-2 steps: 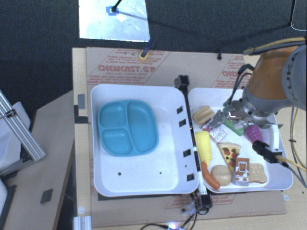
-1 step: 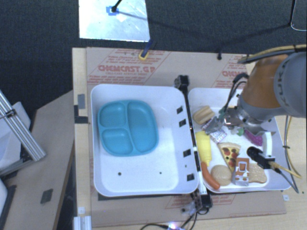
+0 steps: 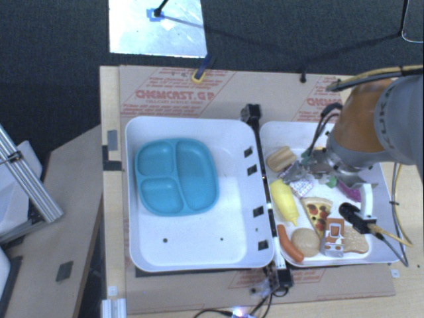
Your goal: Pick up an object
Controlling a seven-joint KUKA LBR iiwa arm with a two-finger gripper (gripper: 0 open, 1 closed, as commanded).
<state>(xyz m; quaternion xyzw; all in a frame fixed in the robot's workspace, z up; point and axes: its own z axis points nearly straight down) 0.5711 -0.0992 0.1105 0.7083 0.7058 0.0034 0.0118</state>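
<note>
Right bin (image 3: 384, 177) is crowded with toy food: a yellow corn cob (image 3: 285, 202) lying lengthwise near the divider, long axis running top-to-bottom, pizza slice (image 3: 318, 212) just beside it, hot dog (image 3: 288, 243) below. Gripper (image 3: 306, 167) sits low among them; whether it's open or closed, can't tell. Left bin (image 3: 199, 244) holds a blue divided plate (image 3: 176, 176). Cardboard covers the worktop (image 3: 172, 91).

This was a robotics lab, not a home or kitchen. A grey industrial arm (image 3: 387, 121) with an orange band reached over a bench (image 3: 179, 91) covered in printed protective sheeting, on which two shallow white bins (image 3: 192, 250) sat side by side. The food in the right bin was toy plastic (a pizza slice (image 3: 318, 211), a hot dog (image 3: 289, 244)). Loose cables (image 3: 397, 201), an aluminium frame rail (image 3: 26, 177) and dark carpet (image 3: 46, 58) completed the test-cell look.
</note>
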